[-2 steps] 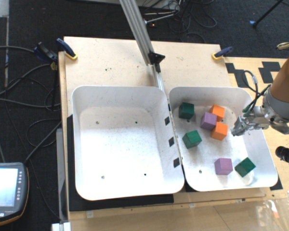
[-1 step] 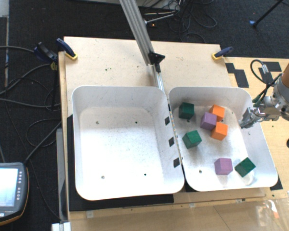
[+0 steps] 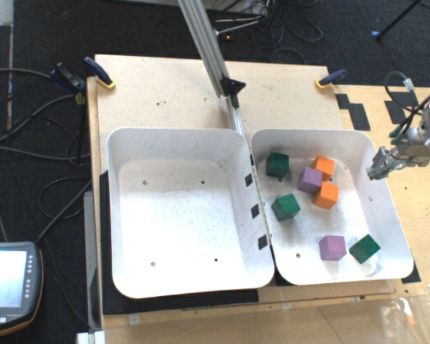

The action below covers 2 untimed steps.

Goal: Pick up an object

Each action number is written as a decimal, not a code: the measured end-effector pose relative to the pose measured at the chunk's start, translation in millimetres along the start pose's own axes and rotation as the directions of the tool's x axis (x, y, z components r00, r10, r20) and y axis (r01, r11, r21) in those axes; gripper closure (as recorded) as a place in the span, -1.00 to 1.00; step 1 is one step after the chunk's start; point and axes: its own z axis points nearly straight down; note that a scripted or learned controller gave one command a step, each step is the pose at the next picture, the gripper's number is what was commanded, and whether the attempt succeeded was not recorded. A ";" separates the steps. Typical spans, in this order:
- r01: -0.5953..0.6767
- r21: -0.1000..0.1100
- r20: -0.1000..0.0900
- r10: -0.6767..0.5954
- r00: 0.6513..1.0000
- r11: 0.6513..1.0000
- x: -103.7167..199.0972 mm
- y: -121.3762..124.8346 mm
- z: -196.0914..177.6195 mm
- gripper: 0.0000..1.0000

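White right bin's point(image 3: 347, 140) rim beside pincer point(image 3: 381, 166)

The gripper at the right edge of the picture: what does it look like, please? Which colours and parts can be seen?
The gripper is a small unit of grey and silver metal, with darker grey fingers. Thin cables, one of them green, loop above and behind it. It is small and a little blurred in the camera view, so no markings can be made out.

The robot's shiny metal hand

The gripper point(image 3: 382, 165) is grey and silver, with small blocky metal parts that shine in the light. Thin black and green cables point(image 3: 408, 110) loop in curves above it and run to the metal body.
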 end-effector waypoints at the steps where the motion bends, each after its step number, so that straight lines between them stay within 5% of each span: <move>1: 0.005 0.007 -0.005 -0.005 1.000 1.000 55.1 7.1 15.8 1.00; 2: 0.006 0.007 -0.006 -0.006 1.000 1.000 118.1 14.0 18.0 1.00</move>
